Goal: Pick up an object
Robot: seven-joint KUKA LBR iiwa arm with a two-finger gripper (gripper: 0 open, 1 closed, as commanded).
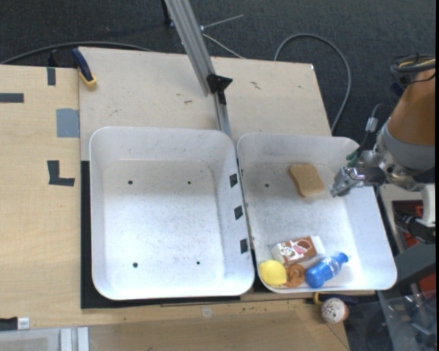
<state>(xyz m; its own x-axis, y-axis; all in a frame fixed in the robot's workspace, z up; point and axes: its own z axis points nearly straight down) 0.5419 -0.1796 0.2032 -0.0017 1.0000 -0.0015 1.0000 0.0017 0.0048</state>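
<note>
Jaws [342, 183] state unclear, nothing visibly held, tan sponge [306, 179] just beside, in rt bin [373, 229]

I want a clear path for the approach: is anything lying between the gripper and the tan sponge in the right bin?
In the camera view, nothing: the gripper sits just right of the tan sponge, with a short stretch of bare right bin floor between.

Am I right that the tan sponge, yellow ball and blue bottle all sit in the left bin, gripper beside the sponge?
Not quite: the camera view shows the tan sponge, yellow ball and blue bottle in the right bin. The gripper is beside the sponge.
</note>
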